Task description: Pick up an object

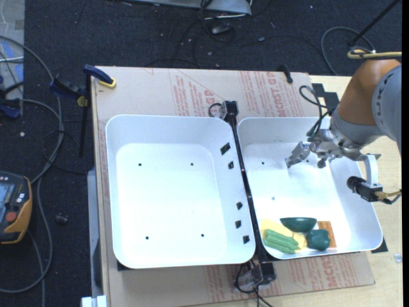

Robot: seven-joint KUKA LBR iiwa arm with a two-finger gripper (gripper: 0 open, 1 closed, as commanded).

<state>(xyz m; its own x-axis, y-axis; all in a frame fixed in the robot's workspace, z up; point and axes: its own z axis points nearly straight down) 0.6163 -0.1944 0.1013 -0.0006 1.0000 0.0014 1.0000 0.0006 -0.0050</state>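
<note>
Several small objects lie at the near edge of the right bin [358,232]: a light green ridged piece [280,241], a dark green bowl-shaped piece [298,223], a teal lump [318,239], a yellow flat piece [271,226] and an orange flat piece [327,228]. My gripper [308,155] hangs over the far half of the right bin, well above and behind these objects. Its two fingers are spread apart with nothing between them.
The left bin [121,171] sits beside the right one, divided by a black strip with clips [241,184]. Both rest on a cardboard sheet [160,85]. Cables and a yellow-black device [14,208] lie on the dark floor at left.
</note>
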